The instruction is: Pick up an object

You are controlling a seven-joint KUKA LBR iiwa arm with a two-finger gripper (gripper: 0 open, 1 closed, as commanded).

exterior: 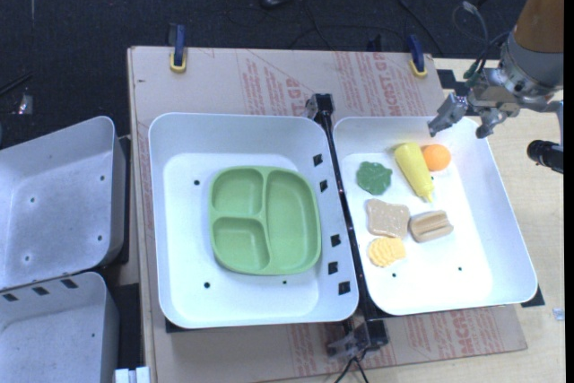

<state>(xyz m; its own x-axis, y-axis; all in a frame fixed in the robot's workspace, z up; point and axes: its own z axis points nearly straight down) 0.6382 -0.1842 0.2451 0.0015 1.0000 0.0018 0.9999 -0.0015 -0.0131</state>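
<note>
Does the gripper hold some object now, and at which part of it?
Nothing is held. The two-finger gripper is open above the far right corner of the right white bin, apart from the small orange ball.

Bright, even overhead light whitens the two bins (404,296) at centre frame; shadows stay faint; the upper frame is dim, perhaps slightly soft.

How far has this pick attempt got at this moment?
Nothing looks done yet: the corn, orange, broccoli, toast, bread roll and ridged yellow piece all lie in the right bin. In hand: the pincer, open, hangs at the bin's far right corner, holding nothing. Left: descend, grasp, lift.
</note>
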